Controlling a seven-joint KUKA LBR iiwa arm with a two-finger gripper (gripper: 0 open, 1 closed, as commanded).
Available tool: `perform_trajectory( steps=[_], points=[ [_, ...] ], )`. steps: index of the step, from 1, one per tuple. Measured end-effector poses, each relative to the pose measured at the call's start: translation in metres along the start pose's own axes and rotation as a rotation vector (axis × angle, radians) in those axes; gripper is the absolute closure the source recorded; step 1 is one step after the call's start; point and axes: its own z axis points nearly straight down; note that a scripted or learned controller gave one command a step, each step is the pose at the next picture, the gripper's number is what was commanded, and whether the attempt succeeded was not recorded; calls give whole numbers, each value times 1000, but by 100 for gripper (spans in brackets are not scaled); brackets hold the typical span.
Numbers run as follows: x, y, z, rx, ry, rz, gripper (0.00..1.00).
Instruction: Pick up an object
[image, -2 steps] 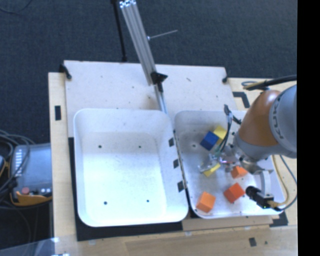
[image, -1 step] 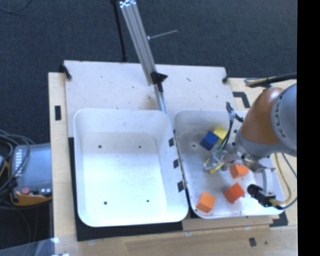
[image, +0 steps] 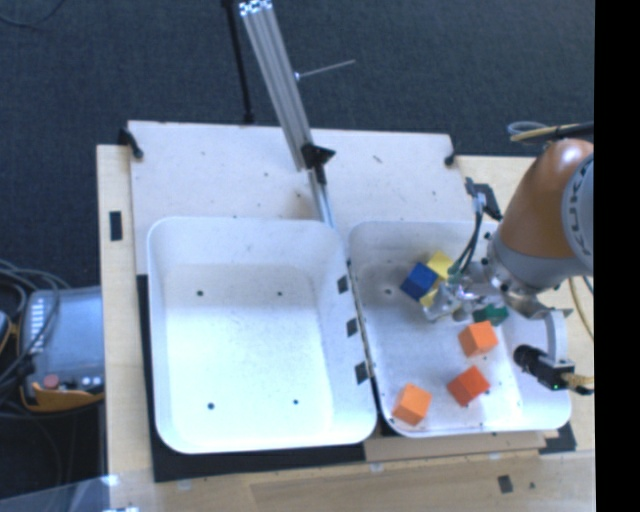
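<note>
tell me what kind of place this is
Likely a robotics lab: a grey-and-orange arm reaches over two white bins on a bench, coloured blocks lie in one, and a camera pole stands behind.

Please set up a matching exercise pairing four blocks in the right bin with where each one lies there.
Things:
1. blue block
2. yellow block
3. green block
4. the orange block lowest in the picture

Places:
A. front left corner of the right bin
B. just right of the gripper, above another orange block
C. touching the blue block's upper right side
D. left of the gripper, toward the bin's middle

Pairs: 1-D, 2-C, 3-B, 4-A
</note>
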Motion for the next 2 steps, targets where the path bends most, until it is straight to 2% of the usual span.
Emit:
perform_trajectory(
  steps=[1,2],
  points=[
    [-9,6,-60,-5,-1,-1,100],
    [-10,7,-98,-2,0,-3,100]
  ],
)
